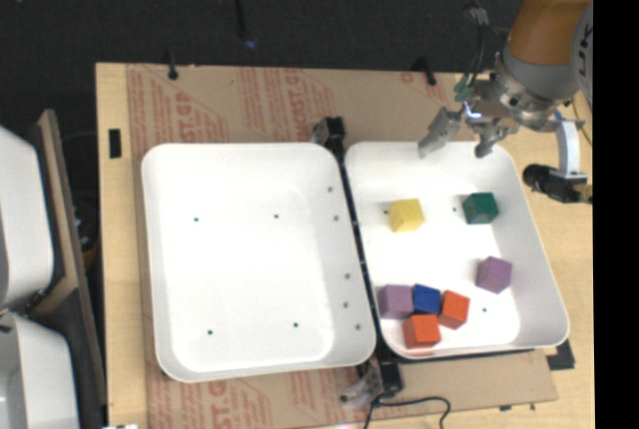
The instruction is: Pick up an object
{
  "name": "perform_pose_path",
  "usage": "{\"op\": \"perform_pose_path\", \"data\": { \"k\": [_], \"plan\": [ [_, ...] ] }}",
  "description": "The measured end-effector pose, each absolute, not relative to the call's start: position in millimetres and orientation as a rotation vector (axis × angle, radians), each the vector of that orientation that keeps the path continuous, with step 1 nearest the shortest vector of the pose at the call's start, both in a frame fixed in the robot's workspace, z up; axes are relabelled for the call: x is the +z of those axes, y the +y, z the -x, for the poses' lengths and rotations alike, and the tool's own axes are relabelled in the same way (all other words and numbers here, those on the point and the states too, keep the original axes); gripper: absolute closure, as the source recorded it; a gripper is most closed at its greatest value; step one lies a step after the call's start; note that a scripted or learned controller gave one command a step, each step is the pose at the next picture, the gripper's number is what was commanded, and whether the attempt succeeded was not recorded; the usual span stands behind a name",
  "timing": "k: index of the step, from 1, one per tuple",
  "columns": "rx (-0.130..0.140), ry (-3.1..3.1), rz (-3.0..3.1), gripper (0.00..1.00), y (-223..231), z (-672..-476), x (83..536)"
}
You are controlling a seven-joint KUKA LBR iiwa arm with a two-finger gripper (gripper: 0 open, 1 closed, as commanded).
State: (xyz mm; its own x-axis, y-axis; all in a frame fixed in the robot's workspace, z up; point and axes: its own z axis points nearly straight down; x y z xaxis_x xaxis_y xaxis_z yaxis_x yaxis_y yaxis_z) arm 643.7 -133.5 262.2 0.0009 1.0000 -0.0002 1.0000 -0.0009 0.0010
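1. Two white bins sit side by side on a brown board. The left bin (245, 257) has only small dark dots on its floor.
2. The right bin (534, 247) has seven little blocks in it.
3. A yellow block (405, 214) sits near the middle of the right bin, toward 10 o'clock.
4. A green block (480, 208) sits at about 1 o'clock in that bin, apart from the yellow one.
5. A purple block (493, 273) sits alone at about 4 o'clock.
6. Four blocks huddle together at about 6 o'clock, near the bin's front edge: a light purple block (397, 299), a blue block (426, 298), an orange block (454, 308) and a red-orange block (422, 329). They touch or almost touch each other.
7. The gripper (457, 144) hangs over the back edge of the right bin, at 12 o'clock. Its two fingers are spread wide apart, and nothing is between them.
8. The green block is the closest block to the gripper, just toward 6 o'clock from it.
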Motion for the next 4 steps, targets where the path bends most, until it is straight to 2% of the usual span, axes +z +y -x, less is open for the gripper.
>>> {"op": "perform_pose_path", "data": {
  "k": [2, 4],
  "plan": [
    [-0.006, 2.225, -2.224, 0.0, -95.9, -636.0, 96.6],
    [0.0, 2.22, -2.222, 0.0, -97.5, -598.3, 100.9]
  ]
}}
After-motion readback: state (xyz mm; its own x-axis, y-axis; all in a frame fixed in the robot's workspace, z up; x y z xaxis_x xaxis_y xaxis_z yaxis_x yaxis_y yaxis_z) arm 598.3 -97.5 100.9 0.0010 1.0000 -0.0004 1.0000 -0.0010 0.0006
